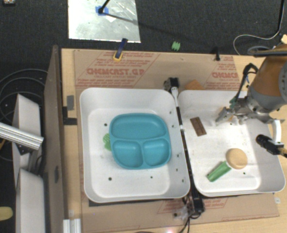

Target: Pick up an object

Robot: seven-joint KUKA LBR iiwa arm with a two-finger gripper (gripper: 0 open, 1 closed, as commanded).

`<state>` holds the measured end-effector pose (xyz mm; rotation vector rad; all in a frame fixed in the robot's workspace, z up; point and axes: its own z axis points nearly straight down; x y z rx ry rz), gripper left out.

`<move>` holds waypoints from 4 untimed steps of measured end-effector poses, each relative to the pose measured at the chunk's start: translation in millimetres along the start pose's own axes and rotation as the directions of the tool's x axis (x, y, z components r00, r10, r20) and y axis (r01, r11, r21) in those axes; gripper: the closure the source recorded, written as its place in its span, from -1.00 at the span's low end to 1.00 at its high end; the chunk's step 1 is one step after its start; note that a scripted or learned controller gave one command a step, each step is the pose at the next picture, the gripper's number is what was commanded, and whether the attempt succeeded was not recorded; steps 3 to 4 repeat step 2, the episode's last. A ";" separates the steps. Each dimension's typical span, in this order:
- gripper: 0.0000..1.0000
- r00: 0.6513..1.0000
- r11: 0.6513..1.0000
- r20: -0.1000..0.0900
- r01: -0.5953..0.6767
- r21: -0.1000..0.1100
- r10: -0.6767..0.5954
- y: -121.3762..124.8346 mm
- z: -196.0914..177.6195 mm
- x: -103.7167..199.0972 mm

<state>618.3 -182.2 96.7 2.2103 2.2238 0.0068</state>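
1. Approach step: hand [229,114] over right bin [264,178], finger state impossible to tell.
2. Green-handled brush [226,165] near front, brown block [198,126] beside divider.
3. Next: descend onto one.

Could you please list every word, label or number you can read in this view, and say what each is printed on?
"CHEMCAST GP", red, on the brown board behind the left bin.
"CHEMCA...", red, on the same board behind the right bin; cut off by the arm.
Smaller red print around both: too blurred to read.
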 end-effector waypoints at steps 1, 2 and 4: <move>-1.00 1.000 1.000 0.000 -0.001 0.000 0.001 42.0 11.5 -24.9; 1.00 1.000 1.000 0.003 0.001 -0.001 -0.001 41.4 -0.3 -24.8; 1.00 1.000 1.000 0.003 0.001 -0.001 -0.001 41.4 -0.3 -24.8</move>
